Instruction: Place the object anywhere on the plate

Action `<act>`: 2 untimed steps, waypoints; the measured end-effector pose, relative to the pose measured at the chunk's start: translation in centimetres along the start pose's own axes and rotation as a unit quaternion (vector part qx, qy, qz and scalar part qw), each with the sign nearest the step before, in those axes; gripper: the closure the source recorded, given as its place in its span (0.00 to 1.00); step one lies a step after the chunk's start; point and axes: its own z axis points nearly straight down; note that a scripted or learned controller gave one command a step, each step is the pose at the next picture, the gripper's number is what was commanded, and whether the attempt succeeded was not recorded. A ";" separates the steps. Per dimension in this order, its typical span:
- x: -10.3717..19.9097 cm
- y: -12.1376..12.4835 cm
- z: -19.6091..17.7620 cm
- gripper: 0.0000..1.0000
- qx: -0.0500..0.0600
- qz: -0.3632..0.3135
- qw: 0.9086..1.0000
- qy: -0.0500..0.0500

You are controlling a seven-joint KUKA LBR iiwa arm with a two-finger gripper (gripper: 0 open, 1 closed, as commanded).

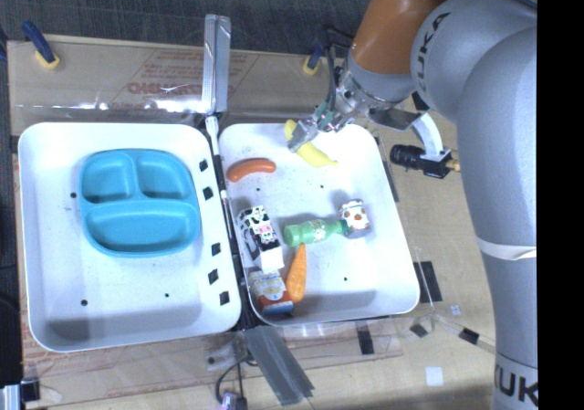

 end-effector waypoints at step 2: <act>14.6 8.3 1.4 1.00 0.000 -0.099 0.995 0.000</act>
